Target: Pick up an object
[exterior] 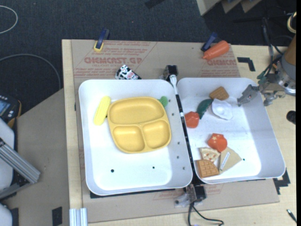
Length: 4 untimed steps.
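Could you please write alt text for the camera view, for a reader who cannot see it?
A robot gripper hovers at the upper right edge of the right white bin, which holds small toy foods. The left white bin holds a yellow divided plate with a yellow corn toy beside it.

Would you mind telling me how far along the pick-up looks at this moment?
Nothing looks picked yet. The tool hangs over the right bin's far right rim with nothing visible between its fingers. The white lump, the cracker and the red pieces lie in that bin, untouched; the yellow tray sits in the left bin. Left: descend onto one item, close and lift.
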Each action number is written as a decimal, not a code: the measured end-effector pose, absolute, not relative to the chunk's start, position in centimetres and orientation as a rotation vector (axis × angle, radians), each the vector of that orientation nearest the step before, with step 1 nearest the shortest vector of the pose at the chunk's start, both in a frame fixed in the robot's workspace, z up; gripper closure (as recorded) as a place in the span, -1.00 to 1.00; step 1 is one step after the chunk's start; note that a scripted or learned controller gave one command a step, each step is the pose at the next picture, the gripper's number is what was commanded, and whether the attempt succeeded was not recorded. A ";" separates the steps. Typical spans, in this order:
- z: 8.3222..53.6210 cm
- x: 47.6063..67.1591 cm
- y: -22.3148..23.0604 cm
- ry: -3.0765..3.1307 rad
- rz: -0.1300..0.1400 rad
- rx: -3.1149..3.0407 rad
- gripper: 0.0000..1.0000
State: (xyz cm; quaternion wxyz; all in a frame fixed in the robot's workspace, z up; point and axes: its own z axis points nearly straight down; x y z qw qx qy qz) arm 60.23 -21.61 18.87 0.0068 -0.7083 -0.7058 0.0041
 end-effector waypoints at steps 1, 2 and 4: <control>19.8 60.6 -21.6 -2.222 0.000 -2.221 -1.00; 13.8 60.1 -20.8 -2.218 0.005 -2.216 -1.00; 9.9 60.2 -20.7 -2.224 -0.001 -2.221 1.00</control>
